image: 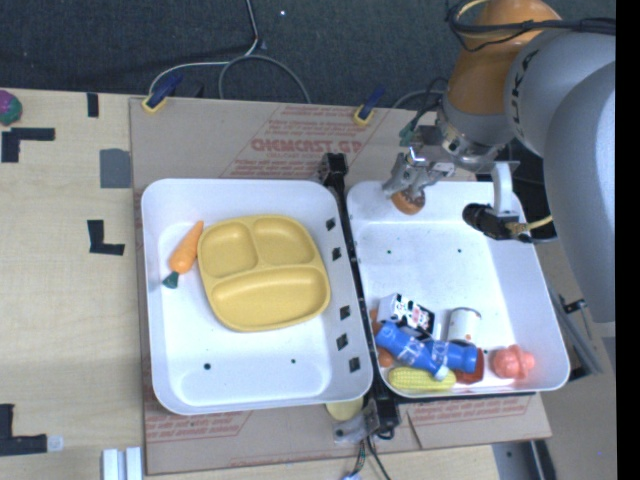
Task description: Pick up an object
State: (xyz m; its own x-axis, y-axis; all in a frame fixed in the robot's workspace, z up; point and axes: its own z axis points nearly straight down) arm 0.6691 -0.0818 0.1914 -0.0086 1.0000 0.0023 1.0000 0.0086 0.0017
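My gripper (409, 190) hangs over the far left corner of the right bin (520, 268). A small orange-brown round object (408, 204) sits between its fingertips, and the fingers are shut on it. Along the near edge of this bin lie a blue bottle (420, 348), a yellow corn cob (420, 378), a silver can (461, 325), a pink-red toy (511, 361) and a black-and-white item (411, 314).
The left bin (250, 378) holds a yellow divided plate (264, 271) and an orange carrot (185, 247) by its left wall. The grey arm with its orange band (500, 38) enters from the upper right. Cables lie behind the bins.
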